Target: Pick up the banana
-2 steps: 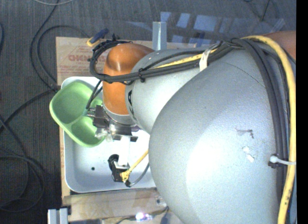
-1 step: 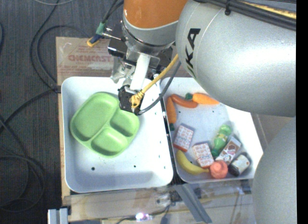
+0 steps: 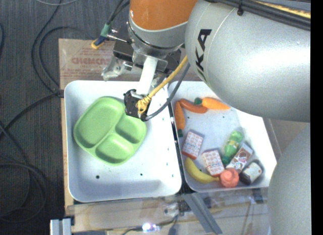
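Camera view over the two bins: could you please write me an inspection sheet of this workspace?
Surface: left bin and right bin, both white, side by side.
Job's things: banana lies near the front of the right bin, beside the cartons, not grasped.
Clutter: green divided plate in the left bin; carrots, green bottle, red item and dark can in the right bin.
Grippers: gripper over the left bin's far edge, away from the banana.
Cables: dark cables on the floor, left.
Surroundings: dark carpet; printed cardboard behind the left bin.
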Tool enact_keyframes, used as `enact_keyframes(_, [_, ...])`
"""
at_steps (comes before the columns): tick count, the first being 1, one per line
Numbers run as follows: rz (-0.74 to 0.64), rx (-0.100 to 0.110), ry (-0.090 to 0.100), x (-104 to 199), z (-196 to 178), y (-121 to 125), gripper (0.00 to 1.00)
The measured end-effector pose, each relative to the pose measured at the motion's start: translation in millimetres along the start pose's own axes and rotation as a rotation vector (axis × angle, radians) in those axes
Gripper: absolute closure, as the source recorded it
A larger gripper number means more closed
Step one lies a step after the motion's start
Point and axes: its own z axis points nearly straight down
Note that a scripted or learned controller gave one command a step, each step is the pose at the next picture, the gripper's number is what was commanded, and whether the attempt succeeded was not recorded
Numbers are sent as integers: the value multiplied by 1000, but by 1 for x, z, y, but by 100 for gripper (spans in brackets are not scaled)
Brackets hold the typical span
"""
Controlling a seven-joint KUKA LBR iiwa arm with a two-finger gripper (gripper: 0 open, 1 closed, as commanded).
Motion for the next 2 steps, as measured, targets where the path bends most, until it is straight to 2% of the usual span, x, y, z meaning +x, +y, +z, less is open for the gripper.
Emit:
enact_keyframes(1, [14, 6, 0, -12, 233, -38, 0])
enact_keyframes(2, [29, 3, 0, -15, 193, -44, 0])
